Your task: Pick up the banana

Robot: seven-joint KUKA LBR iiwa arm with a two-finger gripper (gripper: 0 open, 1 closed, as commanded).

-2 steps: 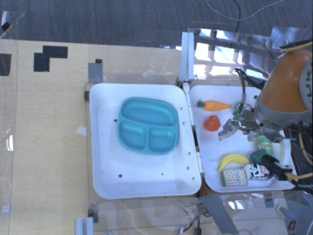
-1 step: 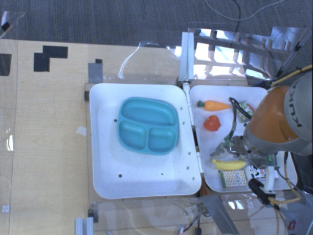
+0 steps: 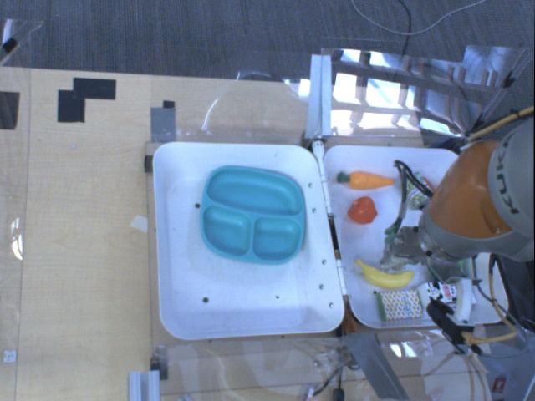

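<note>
- From my camera view, the banana lies in the right bin, below a tomato and carrot.
- The gripper hangs just over the banana; I cannot tell its fingers' state.
- A blue divided plate sits in the left bin.

Arm: grey with an orange band above the wrist, reaching in from the right edge and bent downward.
Wrist: angled down and toward the left, cables running beside it.
Gripper: low, at the arm's left end, its tips pointing down.
</note>
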